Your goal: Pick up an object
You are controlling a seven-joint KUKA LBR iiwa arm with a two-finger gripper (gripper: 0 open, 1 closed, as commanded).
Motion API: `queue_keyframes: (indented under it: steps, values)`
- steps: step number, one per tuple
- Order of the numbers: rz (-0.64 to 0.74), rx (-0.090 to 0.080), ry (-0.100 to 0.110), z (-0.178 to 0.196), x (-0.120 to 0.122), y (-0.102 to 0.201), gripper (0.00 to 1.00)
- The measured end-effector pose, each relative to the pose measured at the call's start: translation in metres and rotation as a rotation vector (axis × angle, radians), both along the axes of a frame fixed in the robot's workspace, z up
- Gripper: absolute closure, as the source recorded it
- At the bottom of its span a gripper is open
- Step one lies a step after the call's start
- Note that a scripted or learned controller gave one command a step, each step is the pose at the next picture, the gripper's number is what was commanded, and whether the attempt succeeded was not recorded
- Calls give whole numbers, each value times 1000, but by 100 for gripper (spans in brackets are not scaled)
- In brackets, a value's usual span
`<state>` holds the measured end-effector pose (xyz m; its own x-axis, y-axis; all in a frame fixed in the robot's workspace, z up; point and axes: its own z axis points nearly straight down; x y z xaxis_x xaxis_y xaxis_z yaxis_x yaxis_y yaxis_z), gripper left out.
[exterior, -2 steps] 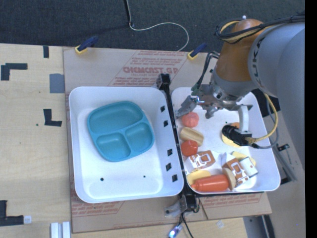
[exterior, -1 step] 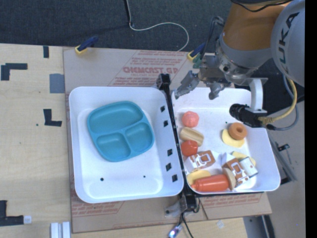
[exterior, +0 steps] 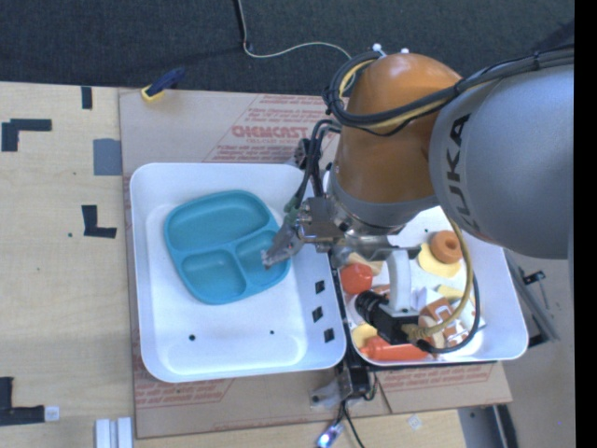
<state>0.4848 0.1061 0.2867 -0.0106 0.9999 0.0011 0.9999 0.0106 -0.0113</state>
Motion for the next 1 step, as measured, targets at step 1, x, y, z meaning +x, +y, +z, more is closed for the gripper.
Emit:
queue_keyframes:
  steps: [1]
  values:
    - [-8,-5,8,-154,-6,14,0]
